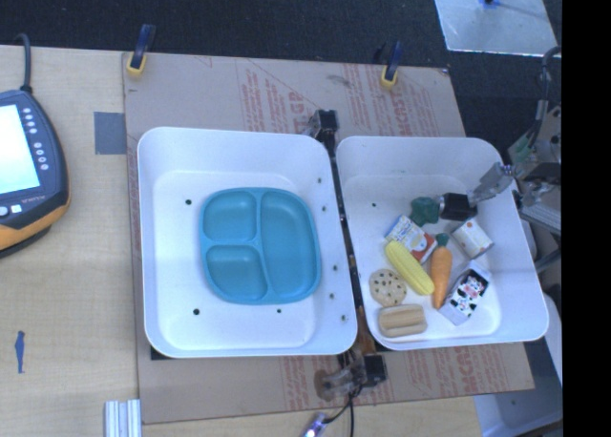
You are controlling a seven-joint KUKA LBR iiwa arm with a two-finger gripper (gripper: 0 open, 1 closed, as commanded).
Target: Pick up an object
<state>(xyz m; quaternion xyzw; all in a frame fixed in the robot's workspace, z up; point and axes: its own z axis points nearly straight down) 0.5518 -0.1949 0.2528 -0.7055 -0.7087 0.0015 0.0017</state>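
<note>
Several items crowd the right bin (401, 170) — gripper (489, 184) sits upper right, claw state can't tell — I'd centre over the white canister (472, 237) nearby, descend straight.

No wording can be read. The cardboard sheet (239, 92) carries faint red print near its far edge, too blurred to make out. The small carton (405, 231) at the right has an equally illegible label.
</note>
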